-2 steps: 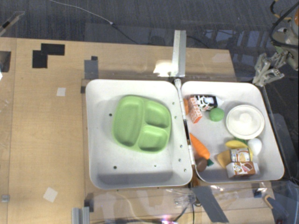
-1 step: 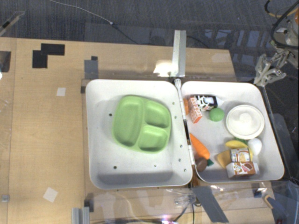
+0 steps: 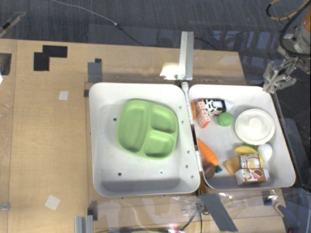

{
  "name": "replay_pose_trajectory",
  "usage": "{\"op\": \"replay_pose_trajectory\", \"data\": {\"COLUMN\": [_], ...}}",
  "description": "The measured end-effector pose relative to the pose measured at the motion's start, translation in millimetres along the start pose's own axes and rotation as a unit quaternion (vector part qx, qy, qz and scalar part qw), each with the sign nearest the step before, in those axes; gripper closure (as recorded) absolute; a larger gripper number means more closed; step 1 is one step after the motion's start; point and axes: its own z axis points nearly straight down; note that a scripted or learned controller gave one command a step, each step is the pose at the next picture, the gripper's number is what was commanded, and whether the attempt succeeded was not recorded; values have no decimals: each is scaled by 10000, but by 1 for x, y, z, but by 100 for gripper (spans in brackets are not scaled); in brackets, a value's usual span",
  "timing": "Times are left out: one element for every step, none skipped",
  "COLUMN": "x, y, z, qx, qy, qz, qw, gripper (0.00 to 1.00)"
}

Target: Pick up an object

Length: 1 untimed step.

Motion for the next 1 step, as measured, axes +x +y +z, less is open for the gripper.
{"op": "replay_pose_trajectory", "data": {"x": [0], "y": [0], "z": [4], "qx": [0], "qy": [-2], "qz": [-875], "qw": [9962], "gripper": [100]}}
